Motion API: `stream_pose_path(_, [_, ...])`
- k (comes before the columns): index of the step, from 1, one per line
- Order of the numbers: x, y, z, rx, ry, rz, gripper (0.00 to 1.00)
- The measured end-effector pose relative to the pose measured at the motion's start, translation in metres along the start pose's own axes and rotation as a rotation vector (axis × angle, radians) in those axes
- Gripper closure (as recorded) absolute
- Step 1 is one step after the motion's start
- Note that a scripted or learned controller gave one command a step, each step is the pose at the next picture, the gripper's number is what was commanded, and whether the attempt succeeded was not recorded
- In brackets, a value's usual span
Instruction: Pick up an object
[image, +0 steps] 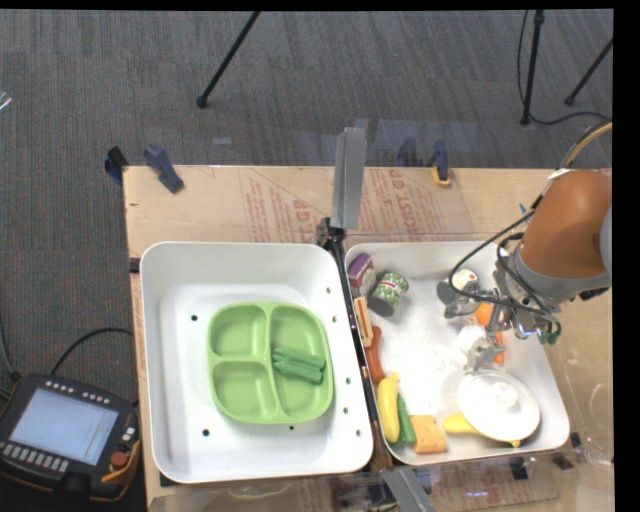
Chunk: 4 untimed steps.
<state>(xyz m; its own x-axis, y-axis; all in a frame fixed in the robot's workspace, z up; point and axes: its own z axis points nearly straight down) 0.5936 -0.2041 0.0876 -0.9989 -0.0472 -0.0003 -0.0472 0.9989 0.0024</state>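
Just beside the claw (487, 330), an orange object (484, 313), right bin (425, 262)

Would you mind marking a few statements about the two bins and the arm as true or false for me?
1. The green tray lies in the left bin. True.
2. The tray holds a banana. False: it holds a green piece; the banana is in the right bin.
3. The arm is over the right bin. True.
4. The white plate sits in the left bin. False: it is in the right bin.
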Motion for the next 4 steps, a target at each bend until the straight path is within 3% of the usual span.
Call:
stream_pose_path(1, [-0.002,0.001,-0.011,0.0,-0.003,-0.004,1.0])
stream_pose_path(2, [-0.001,0.002,-0.01,0.0,-0.002,-0.005,0.0])
stream_pose_path(4, [-0.007,0.014,0.0,0.0,-0.001,0.03,0.0])
